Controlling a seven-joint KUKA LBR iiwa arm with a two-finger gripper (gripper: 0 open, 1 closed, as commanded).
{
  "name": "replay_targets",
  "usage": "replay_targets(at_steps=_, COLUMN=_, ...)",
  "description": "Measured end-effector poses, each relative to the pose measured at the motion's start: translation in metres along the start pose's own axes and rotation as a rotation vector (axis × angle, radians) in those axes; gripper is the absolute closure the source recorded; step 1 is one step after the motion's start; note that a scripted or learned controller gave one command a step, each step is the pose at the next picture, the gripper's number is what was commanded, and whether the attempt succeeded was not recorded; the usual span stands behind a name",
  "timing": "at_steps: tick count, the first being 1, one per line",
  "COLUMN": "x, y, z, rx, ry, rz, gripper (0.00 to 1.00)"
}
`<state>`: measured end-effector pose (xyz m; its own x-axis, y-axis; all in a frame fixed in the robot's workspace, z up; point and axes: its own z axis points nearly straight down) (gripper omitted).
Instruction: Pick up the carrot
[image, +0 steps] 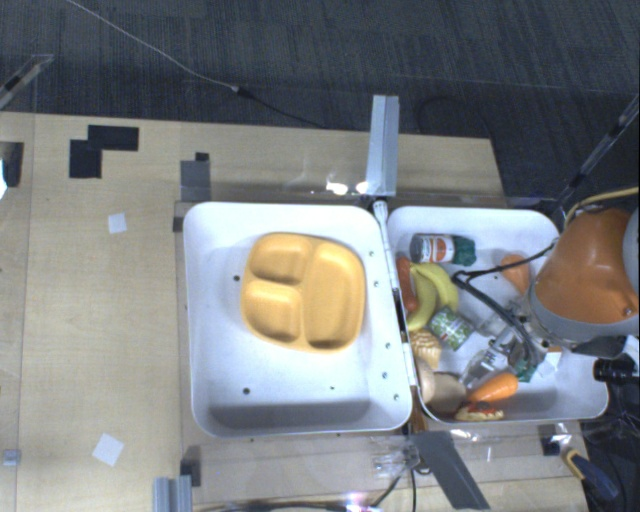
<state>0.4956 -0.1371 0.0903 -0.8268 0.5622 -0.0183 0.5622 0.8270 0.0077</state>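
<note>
The carrot (493, 388) is a short orange piece lying near the front wall of the right bin (592, 402), tilted a little with its thicker end to the right. My gripper (503, 358) hangs just above and behind it, at the end of the grey and orange arm (592, 275) that comes in from the right. The gripper's metal tip is close over the carrot's upper side; I cannot tell whether it touches. Black cables run from the wrist across the bin.
The right bin is crowded: a banana (433, 288), a green can (450, 327), a red-capped bottle (443, 248), a brownish lump (441, 387) left of the carrot, and an orange item (515, 270) by the arm. The left bin (205, 320) holds a yellow divided plate (303, 290).
</note>
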Motion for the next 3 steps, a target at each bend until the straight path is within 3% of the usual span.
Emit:
replay_targets(at_steps=1, x=0.010, y=0.006, z=0.001, rx=0.004, ry=0.003, rz=0.395, gripper=0.00)
replay_targets(at_steps=2, x=0.017, y=0.015, z=-0.007, rx=0.006, ry=0.010, rz=0.368, gripper=0.00)
replay_targets(at_steps=3, x=-0.002, y=-0.012, z=0.001, rx=0.005, ry=0.010, rz=0.690, gripper=0.00)
